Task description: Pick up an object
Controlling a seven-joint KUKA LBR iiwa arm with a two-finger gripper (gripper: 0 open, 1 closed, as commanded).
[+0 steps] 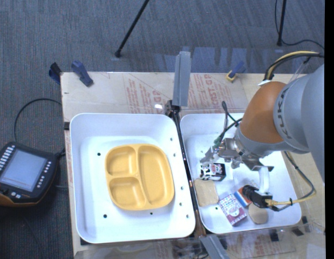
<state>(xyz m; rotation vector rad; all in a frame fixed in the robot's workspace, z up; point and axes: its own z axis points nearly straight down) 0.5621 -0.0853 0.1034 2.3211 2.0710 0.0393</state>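
Observation:
My gripper [211, 157] is low inside the right bin [280, 169], near that bin's left wall. Just below its tip lies a small black-and-white object [213, 170]; whether the two touch cannot be made out. A tan bread-like slice [206, 193] rests in front of that object. A red and purple packet [232, 209] lies near the bin's front edge, with a small orange and blue item [242, 195] beside it and a tan round piece [258, 215] to its right.
The left bin [86, 144] bears a yellow divided plate [139, 176] in its middle. A grey upright post [182, 82] stands behind the gap between the bins. A teach pendant [21, 171] lies on the floor at the left.

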